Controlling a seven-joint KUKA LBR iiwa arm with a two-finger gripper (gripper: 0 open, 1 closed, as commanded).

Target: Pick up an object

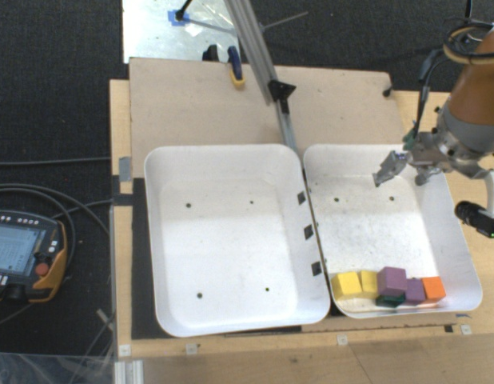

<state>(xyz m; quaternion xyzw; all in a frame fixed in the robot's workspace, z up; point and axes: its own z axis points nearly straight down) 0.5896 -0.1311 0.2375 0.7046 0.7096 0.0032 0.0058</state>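
Note:
Several small blocks lie along the near edge of the right bin (439, 214): two yellow blocks (355, 284), a purple block (393, 279) with a dark green piece (389, 299) below it, a smaller purple block (414, 290), and an orange block (433, 288). My gripper (405, 168) hangs over the far right part of that bin, well above and away from the blocks. Its two fingers are spread apart, with nothing between them.
The left bin (163, 214) sits beside the right one, joined along a ridge with black clips. A slanted metal rod (255, 42) crosses the back of the bench. A teach pendant (19, 254) lies off the bench at left.

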